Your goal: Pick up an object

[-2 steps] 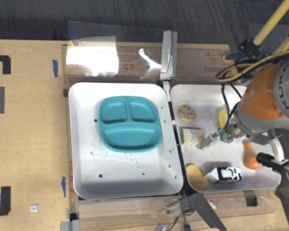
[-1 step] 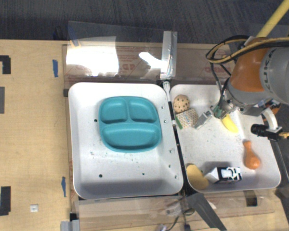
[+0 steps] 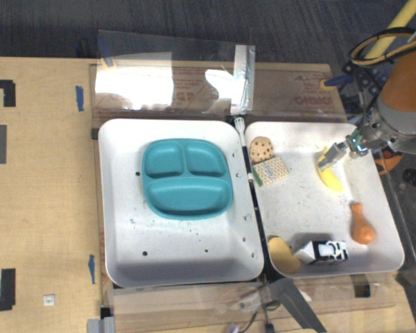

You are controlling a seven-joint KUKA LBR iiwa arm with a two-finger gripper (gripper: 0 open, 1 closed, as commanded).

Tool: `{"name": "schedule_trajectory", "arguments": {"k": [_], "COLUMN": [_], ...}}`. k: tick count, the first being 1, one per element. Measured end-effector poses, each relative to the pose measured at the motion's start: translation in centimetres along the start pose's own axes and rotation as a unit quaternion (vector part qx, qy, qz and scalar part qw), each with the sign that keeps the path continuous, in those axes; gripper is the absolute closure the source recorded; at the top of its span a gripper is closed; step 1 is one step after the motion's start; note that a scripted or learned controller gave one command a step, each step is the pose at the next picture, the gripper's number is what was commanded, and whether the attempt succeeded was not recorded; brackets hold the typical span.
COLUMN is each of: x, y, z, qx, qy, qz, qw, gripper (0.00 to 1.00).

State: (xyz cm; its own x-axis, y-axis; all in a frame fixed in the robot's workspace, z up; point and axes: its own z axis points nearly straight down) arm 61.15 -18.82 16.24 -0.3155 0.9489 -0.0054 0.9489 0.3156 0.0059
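The gripper point(image 3: 333, 155), whose opening I cannot tell, hangs right over the yellow banana point(image 3: 330, 177) at two o'clock in the right bin point(image 3: 395, 245), probably because it is lining up a grab.

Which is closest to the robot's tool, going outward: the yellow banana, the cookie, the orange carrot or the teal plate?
From the tool:
1. Yellow banana, right under it.
2. Orange carrot, toward the front; cookie, by the divider: too close to call.
3. Teal plate, in the other bin.
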Motion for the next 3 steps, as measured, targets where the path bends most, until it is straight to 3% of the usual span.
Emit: {"name": "schedule_trajectory", "arguments": {"k": [1, 2, 3], "x": [-0.4, -0.4, 6.0], "y": [0.1, 0.4, -1.7], "z": [7.6, 6.3, -5.0], "qx": [0.002, -0.001, -0.002], "qy": [0.002, 0.0, 0.001], "qz": [0.107, 0.105, 0.112], "qw": [0.9943, 0.9945, 0.9937], "gripper": [0.0, 1.0, 1.0]}}
